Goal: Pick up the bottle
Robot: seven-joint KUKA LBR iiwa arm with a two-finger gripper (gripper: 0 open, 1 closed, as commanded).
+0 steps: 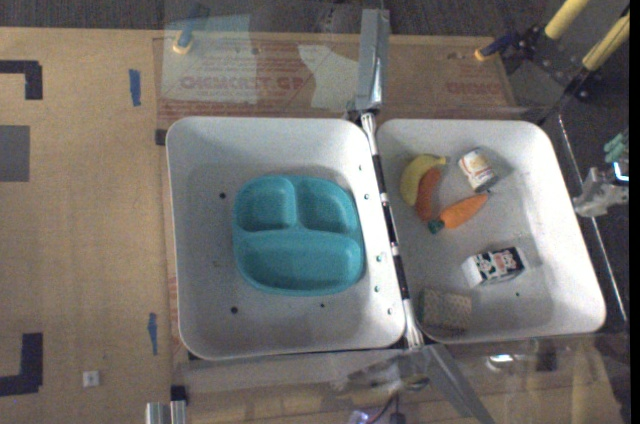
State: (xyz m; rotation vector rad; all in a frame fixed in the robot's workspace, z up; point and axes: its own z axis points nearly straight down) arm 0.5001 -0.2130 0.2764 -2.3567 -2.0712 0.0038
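Gripper [603, 187] hangs well right of the carrot [462, 211]; whether it is apart or together we cannot tell. Far left of the carrot lies a teal tray [297, 234], and just left of it a banana [418, 173]. The bottle [478, 168] lies just above the carrot, apart from it. We judge the reach not yet begun: next, centre over the bottle, clear of its neighbours.

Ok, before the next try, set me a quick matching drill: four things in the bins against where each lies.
Things:
1. teal tray
2. banana
3. carrot
4. small carton

Places:
A. right bin, middle, lying at a slant
B. left bin, middle
C. right bin, lower half, right of centre
D. right bin, upper left

Pairs: 1-B, 2-D, 3-A, 4-C
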